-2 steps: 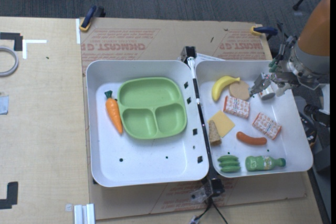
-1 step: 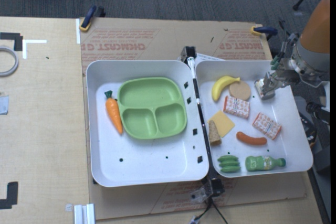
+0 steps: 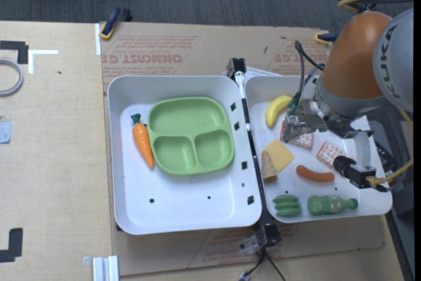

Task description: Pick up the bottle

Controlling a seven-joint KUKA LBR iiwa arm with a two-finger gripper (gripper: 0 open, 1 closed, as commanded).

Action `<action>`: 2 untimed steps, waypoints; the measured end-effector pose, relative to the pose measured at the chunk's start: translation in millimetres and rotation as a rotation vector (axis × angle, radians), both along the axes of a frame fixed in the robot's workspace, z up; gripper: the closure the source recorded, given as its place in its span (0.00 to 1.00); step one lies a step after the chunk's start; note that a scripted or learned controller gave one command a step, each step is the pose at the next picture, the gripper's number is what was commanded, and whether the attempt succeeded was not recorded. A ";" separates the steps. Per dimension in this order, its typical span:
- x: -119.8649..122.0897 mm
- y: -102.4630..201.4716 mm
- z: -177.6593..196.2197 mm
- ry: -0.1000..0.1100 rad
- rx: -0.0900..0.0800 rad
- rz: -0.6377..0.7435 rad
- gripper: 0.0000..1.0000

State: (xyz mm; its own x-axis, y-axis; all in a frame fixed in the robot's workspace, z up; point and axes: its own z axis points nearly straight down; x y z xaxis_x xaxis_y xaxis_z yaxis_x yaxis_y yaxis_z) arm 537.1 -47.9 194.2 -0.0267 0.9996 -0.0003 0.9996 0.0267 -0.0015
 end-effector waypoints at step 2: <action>-59.3 157.6 24.5 -0.001 0.000 0.114 1.00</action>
